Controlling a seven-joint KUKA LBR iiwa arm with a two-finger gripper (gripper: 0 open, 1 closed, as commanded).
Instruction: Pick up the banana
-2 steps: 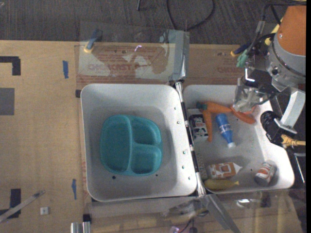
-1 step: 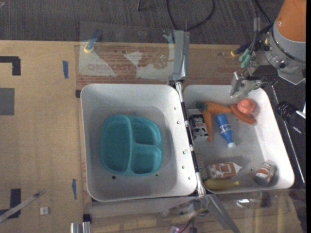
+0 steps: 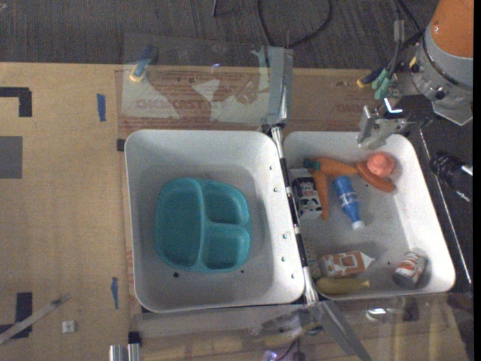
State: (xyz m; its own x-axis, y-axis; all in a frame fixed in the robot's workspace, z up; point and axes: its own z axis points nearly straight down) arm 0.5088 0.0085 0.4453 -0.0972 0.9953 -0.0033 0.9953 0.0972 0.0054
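Banana, yellow and curved (image 3: 342,284), lies at the right white bin's (image 3: 440,232) near edge, well apart from the claw (image 3: 378,125) over its far edge; claw state unclear.

Banana (image 3: 342,284) — yellow, lying flat along the right bin's (image 3: 436,224) near wall — left corner.

A light wooden bench (image 3: 60,224) filled the left and centre, marked with black tape squares (image 3: 16,100) at 9 o'clock and short blue tape strips (image 3: 101,107) at 10 and 7 o'clock. Dark grey carpet (image 3: 113,13) ran along 12 o'clock, where a black cable (image 3: 294,10) looped. A clear plastic sheet (image 3: 203,81) lay at 11 o'clock.
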